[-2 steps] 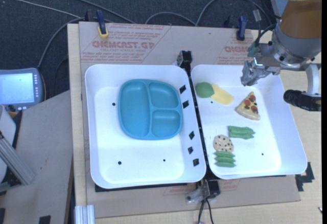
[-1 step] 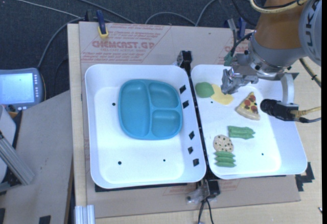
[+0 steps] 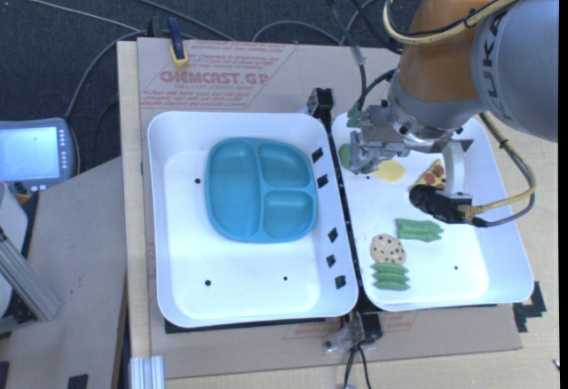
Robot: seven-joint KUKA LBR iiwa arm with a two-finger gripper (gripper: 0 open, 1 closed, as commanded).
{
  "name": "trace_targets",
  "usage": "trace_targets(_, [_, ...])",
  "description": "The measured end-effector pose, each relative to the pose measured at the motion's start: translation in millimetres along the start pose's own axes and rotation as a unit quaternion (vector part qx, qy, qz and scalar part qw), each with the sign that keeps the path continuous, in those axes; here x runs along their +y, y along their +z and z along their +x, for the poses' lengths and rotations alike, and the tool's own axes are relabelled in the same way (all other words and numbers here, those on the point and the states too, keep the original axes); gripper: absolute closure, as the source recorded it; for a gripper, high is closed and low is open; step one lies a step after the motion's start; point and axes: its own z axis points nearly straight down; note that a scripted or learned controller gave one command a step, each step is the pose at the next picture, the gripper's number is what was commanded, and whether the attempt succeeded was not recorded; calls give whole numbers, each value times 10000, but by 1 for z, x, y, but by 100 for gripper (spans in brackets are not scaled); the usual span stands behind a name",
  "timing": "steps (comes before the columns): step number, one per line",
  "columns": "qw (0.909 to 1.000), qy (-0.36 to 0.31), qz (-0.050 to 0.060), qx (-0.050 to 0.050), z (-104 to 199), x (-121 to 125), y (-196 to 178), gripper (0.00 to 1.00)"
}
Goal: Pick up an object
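Note:
My gripper (image 3: 366, 156) hangs low over the upper left part of the right bin (image 3: 497, 281), under the grey and orange arm. Just to its right lies a yellow toy piece (image 3: 390, 171), partly hidden by the wrist. A small red and orange piece (image 3: 434, 174) lies further right. Lower in the bin are a green bean-like piece (image 3: 419, 230), a round speckled cookie (image 3: 387, 248) and a green pea pod (image 3: 390, 277). A black part of the arm (image 3: 433, 200) with a yellow cable sits above the green piece.
The left bin (image 3: 177, 281) holds a blue divided plate (image 3: 262, 190). A black divider with clips (image 3: 335, 201) runs between the bins. Cables trail across the dark floor behind the bench, and a small screen (image 3: 34, 150) stands at the far left.

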Motion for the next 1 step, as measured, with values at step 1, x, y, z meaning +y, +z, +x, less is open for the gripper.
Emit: trace_targets(1, [10000, -5, -15, -5, 62, 1, 6, 100])
